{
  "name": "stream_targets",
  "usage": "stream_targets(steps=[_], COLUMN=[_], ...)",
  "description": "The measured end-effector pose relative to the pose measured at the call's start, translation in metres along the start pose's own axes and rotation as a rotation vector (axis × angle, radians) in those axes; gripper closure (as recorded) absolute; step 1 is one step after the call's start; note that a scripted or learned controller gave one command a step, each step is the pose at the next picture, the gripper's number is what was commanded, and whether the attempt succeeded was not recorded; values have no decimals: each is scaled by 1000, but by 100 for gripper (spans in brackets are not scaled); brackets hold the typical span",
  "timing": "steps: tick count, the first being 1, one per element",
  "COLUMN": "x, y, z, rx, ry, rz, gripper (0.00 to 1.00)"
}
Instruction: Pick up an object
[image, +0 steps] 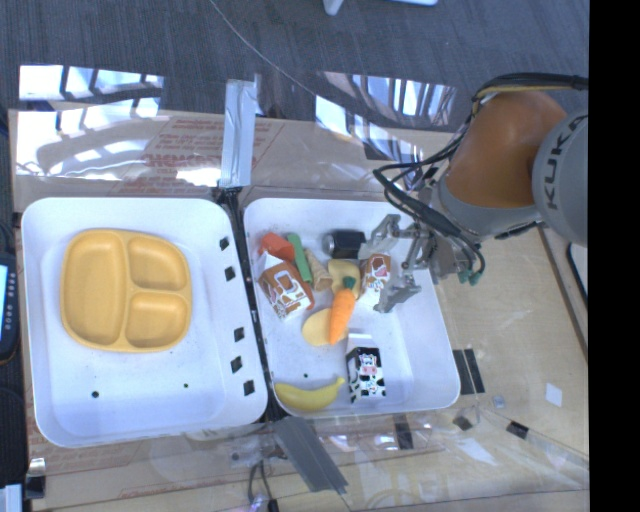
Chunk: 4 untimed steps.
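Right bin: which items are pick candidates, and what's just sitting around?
Pick candidates, right bin: carrot, banana, cow-print carton, orange carton, small carton beside the gripper.

Lying about: yellow divided plate in left bin.

Legible text: the letters "KU" in dark print on the grey arm housing (572, 170) at the right side of the camera view, running vertically; the rest of the word is cut off.

Faint reddish print runs across the cardboard sheet (190, 140) behind the bins; individual words cannot be read.

The small orange-and-white carton (284, 288) in the right bin carries a printed picture panel, with no readable lettering. The carton (366, 375) with black-and-white cow markings near the bin's front also bears print too small to read. A third small carton (375, 270) by the gripper likewise shows illegible print.
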<state>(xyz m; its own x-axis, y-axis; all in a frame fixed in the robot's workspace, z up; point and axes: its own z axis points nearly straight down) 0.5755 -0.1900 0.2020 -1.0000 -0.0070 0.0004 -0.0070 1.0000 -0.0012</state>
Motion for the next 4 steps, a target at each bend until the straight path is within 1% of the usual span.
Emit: stream_targets(steps=[1,2,3,4], x=[-25,-4,-5,-14], y=[-3,43,45,134], z=[110,110,100,-32], rx=[0,-2,-1,0], ry=[-4,-1,-3,-13], rz=[-15,-98,-106,-325], gripper=[0,0,100,100])
